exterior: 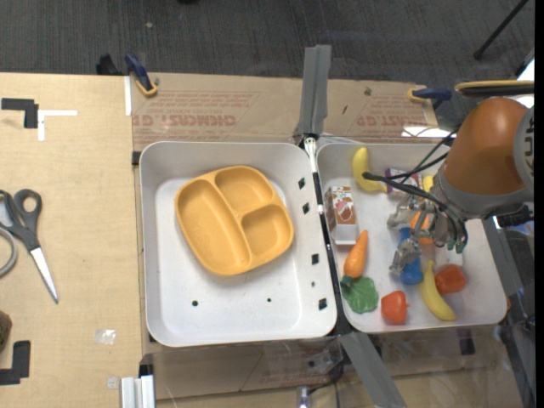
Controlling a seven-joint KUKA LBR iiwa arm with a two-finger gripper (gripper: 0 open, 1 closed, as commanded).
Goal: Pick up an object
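Observation:
The right bin (486, 253) holds several toy foods. A yellow banana (363, 168) lies at its far left, with a white carton (342, 213) and an orange carrot (357, 253) nearer. A green leafy piece (361, 294) and a red tomato (393, 307) rest at the front. A second banana (437, 297), a red piece (450, 279) and a blue piece (412, 271) lie in the middle right. My gripper (403, 237) hangs low over the bin's middle, open, its near finger just above the blue piece. Nothing sits between the fingers.
The left bin (161, 253) holds a yellow divided plate (234, 219). Scissors (30, 236) lie on the bench at far left. The arm's orange band (484, 147) and its cables cover the right bin's far right part.

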